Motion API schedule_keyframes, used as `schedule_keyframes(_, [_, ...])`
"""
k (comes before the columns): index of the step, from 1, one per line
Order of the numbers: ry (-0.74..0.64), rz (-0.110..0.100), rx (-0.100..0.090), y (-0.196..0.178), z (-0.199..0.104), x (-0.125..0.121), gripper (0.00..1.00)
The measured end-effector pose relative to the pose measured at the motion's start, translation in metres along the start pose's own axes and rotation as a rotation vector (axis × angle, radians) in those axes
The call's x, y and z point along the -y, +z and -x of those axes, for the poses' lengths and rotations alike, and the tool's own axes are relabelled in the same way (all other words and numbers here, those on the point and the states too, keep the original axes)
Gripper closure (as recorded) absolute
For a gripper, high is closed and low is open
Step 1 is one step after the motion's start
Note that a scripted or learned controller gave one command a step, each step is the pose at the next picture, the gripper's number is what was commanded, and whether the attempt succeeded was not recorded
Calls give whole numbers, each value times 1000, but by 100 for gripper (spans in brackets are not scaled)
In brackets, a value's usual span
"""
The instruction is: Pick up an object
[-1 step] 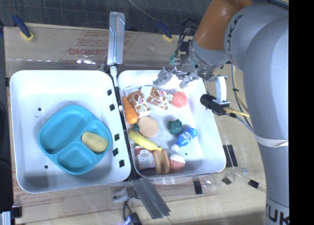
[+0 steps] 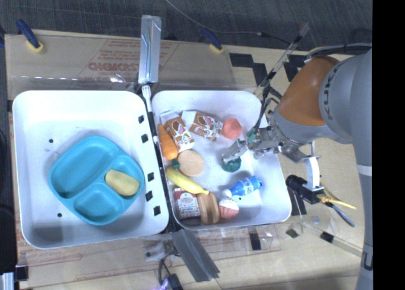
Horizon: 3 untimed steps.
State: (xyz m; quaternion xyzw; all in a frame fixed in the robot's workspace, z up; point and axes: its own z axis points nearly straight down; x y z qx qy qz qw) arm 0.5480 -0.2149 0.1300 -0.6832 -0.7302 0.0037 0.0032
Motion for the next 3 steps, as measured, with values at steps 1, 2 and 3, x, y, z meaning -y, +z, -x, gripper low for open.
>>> schedule_keyframes(1, [24, 8, -2, 38, -29, 36, 0])
schedule_keyframes(2, [19, 10, 1, 27, -29, 35, 100])
schedule_keyframes(3, [94, 14, -3, -88, -110, -6, 100])
